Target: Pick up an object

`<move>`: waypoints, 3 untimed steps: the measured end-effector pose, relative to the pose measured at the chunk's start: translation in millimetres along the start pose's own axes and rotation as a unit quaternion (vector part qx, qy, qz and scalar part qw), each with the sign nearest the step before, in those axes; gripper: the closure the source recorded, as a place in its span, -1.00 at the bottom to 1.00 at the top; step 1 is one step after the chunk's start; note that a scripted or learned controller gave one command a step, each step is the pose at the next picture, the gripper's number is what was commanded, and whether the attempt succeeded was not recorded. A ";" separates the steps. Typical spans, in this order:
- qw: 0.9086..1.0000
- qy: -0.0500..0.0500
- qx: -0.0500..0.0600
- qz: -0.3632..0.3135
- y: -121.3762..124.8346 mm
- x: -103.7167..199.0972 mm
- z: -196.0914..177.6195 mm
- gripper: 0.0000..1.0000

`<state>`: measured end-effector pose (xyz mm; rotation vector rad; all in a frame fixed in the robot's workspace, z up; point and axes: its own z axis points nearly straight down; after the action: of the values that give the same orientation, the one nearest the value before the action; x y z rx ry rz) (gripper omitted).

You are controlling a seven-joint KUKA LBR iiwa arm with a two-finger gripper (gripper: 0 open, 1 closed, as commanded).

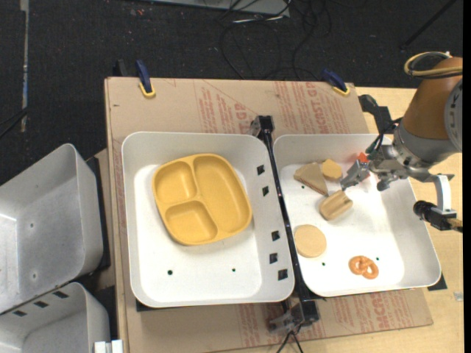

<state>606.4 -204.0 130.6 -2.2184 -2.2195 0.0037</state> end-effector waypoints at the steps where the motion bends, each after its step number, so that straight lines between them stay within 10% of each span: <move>1: 1.000 0.000 -0.001 0.000 0.0 1.0 40.5 -1.00; 2: 1.000 -0.001 -0.003 -0.001 1.5 1.0 27.3 1.00; 3: 1.000 -0.002 -0.005 0.001 -1.4 -3.8 -34.9 1.00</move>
<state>605.1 -207.8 165.5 -2.2268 -2.2251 -0.0043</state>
